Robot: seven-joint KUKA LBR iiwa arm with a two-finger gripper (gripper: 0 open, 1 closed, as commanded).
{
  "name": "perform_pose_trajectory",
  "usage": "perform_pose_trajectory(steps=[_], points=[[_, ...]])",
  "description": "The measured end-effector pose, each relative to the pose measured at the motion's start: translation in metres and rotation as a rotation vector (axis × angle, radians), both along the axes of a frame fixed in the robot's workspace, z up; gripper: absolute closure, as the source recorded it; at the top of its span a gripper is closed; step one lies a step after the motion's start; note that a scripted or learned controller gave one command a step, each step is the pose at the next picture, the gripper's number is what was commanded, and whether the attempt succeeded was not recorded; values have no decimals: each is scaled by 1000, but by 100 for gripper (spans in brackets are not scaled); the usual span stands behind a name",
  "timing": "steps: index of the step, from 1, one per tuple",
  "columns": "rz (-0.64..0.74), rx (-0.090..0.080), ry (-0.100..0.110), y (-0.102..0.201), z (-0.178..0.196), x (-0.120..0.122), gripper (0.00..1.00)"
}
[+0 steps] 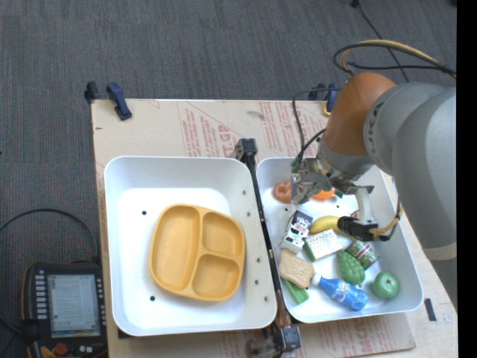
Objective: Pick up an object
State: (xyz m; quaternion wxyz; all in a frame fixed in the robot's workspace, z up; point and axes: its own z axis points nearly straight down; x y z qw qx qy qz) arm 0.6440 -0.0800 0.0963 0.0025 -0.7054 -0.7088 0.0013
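Grey arm with orange band hangs over right white bin (406,274), its gripper (307,187) low at the bin's rear beside orange ring-shaped toy (282,192), the likely target. Jaws' opening cannot be told. Yellow compartment tray (197,252) occupies left bin.

This looks like a robot lab. A big grey arm (402,140) with loose cables works over a plywood board (179,129) fixed with blue clamps (118,100). Two white bins (119,200) sit on it. A control pendant (63,304) with a screen lies on the grey carpet (186,36).
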Motion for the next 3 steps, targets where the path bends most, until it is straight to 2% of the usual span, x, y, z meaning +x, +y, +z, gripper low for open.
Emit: perform_pose_trajectory(steps=[1,2,3], points=[[0,0,0,0,0,0,0],[1,1,2,0,9,0,100],[1,1,2,0,9,0,0]])
